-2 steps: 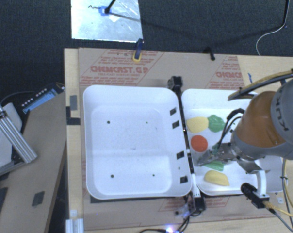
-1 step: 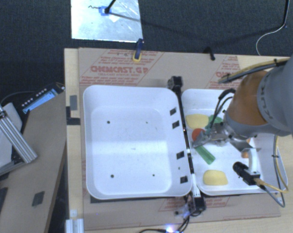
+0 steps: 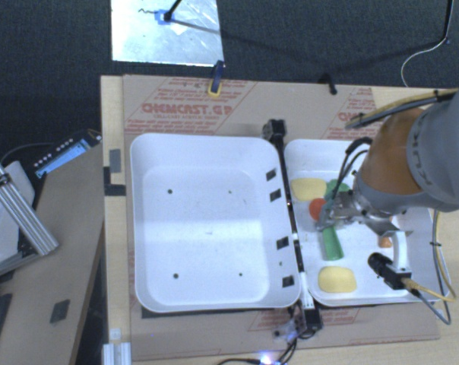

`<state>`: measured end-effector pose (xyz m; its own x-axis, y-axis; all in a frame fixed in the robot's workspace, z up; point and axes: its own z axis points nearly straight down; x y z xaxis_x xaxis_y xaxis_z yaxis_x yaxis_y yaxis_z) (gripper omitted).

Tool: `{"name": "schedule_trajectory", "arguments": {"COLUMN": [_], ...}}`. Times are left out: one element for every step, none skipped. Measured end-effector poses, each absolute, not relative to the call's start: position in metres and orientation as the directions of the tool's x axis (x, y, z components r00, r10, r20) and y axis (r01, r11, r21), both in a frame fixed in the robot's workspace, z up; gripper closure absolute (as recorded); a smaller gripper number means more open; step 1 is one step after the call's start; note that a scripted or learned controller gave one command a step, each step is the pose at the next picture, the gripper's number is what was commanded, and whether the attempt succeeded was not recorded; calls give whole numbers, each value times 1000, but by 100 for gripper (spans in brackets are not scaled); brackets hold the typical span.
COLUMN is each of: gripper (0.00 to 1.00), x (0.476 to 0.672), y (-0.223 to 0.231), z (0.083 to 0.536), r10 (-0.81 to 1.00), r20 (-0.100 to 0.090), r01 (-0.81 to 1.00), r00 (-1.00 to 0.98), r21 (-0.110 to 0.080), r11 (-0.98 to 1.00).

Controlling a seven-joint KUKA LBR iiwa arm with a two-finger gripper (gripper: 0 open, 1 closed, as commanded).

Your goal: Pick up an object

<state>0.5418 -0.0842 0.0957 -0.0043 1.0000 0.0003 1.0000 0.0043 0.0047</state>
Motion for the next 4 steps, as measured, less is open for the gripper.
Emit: {"name": "schedule_trajectory", "arguments": {"gripper": [100,100,100,100], "x": [582,572,542,505], "y": [-20,33,66,85], "z": [190,196,274,258], "r10": [1000,1000,1000,1000], "r20": [3,3,4,1], "r01": [1000,1000,1000,1000], "r00": [-12,-10,-9,-7], "r21": [14,2,8,-1], "r11": [12,10,9,7]}}
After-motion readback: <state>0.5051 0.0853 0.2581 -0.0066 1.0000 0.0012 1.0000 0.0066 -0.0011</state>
